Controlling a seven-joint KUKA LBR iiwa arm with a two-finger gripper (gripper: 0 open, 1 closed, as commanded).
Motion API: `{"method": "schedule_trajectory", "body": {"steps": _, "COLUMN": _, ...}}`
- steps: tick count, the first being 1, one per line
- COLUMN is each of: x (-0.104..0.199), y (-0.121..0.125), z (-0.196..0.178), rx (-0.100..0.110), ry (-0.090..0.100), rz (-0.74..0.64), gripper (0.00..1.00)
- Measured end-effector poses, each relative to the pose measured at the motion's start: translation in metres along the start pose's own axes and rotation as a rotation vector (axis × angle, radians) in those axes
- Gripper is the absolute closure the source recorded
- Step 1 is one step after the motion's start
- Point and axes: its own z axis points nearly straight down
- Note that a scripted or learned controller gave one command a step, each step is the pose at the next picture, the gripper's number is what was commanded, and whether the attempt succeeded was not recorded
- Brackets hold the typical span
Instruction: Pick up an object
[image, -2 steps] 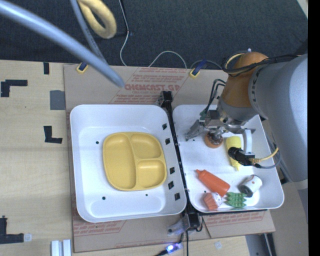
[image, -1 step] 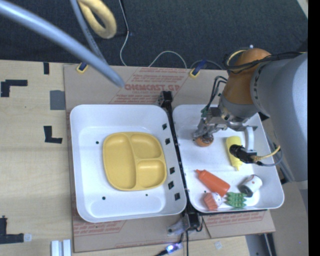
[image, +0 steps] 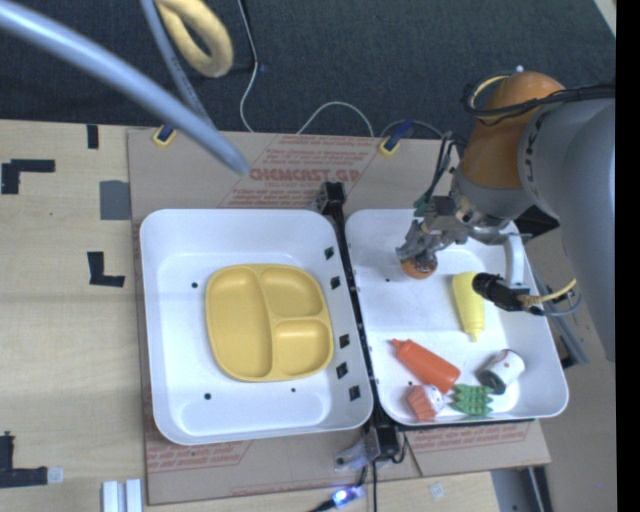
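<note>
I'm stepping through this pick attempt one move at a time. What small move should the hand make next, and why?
Probably a short, straight lift. The hand sits low over the small orange object near the back of the right bin, seemingly touching its top. Whether there is a grip is unclear, and a small rise would show whether the object comes up.

The claw (image: 418, 250) hangs right over a small orange object (image: 418, 266) in the right bin (image: 385, 235), covering its top, so whether the two touch cannot be told. The arm (image: 575, 170) runs off the right edge. A grey bar (image: 120, 75) and a yellow loop (image: 200, 35) are blurred and cut by the top edge. The small white and black item (image: 500, 372) and the green piece (image: 470, 400) are too small to identify. The counter (image: 50, 300) is cut at the left.
</note>
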Motion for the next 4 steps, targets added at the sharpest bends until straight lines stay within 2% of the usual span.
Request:
{"method": "schedule_trajectory", "body": {"steps": 1, "x": -0.007, "y": -0.006, "z": -0.055, "rx": -0.002, "ry": -0.001, "rz": 0.001, "gripper": 1.00}}
{"method": "schedule_trajectory", "body": {"steps": 2, "x": -0.006, "y": 0.002, "z": -0.101, "rx": -0.001, "ry": -0.001, "rz": 0.000, "gripper": 1.00}}
{"method": "schedule_trajectory", "body": {"steps": 4, "x": 0.092, "y": -0.052, "z": -0.095, "rx": 0.006, "ry": 0.002, "rz": -0.004, "gripper": 1.00}}
